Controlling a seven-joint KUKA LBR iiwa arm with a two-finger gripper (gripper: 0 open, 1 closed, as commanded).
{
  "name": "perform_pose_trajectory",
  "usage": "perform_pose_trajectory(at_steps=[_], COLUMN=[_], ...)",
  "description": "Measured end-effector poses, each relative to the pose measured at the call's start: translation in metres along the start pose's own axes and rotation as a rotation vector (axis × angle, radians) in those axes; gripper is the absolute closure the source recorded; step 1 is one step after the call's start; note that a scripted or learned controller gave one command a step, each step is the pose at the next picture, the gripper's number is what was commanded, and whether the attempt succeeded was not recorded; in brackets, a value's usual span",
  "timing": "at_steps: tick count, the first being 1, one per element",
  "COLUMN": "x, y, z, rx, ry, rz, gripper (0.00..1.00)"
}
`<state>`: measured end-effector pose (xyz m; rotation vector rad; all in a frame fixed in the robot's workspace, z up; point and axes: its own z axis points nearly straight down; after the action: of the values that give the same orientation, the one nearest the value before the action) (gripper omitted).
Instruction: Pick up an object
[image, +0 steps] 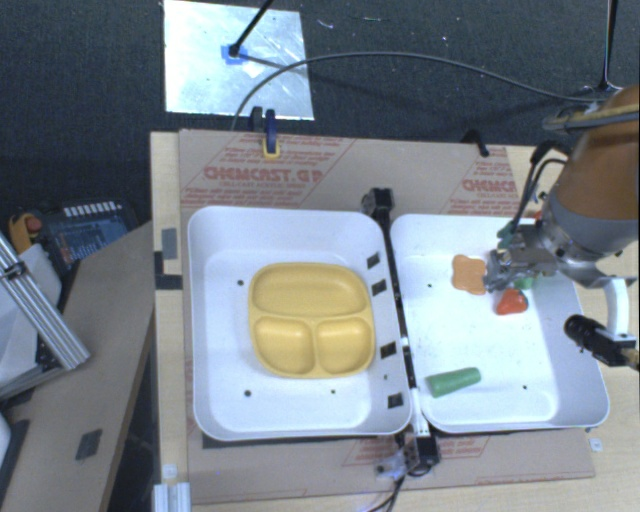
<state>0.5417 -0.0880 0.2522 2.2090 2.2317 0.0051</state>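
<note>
Writing: "CHEMCAST GP" printed in red on the brown protective sheet (300, 170) beneath the bins, read at far left; the same print repeats at far right, cut short by the arm; no other label can be read.

Surface: bench (120, 300) of pale wood, carrying the sheet and two shallow white bins side by side; dark carpet beyond the far edge, with a shiny silver plate (240, 60) lying on it and a black cable (420, 65) looping across.

Left bin (215, 300): one yellow tray (308, 318) with three compartments, lying near the centre.

Right bin (560, 390): orange object (466, 272) at far left of centre; red object (512, 303) just right of it; green object (453, 380) near the near edge, well apart from the other two.

Arm (600, 190): grey with orange band, entering from the right; gripper (513, 265) low over the right bin, between the orange and red objects; whether the fingers are open or closed cannot be told.

Left margin: aluminium rail (40, 310) and a blue electronic board (85, 235).
</note>
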Motion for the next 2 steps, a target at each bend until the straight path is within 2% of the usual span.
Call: perform_pose_trajectory(at_steps=[2], x=[0.1], y=[0.024], z=[0.021], rx=[0.001], ry=[0.0], rz=[0.001], gripper=[1.0])
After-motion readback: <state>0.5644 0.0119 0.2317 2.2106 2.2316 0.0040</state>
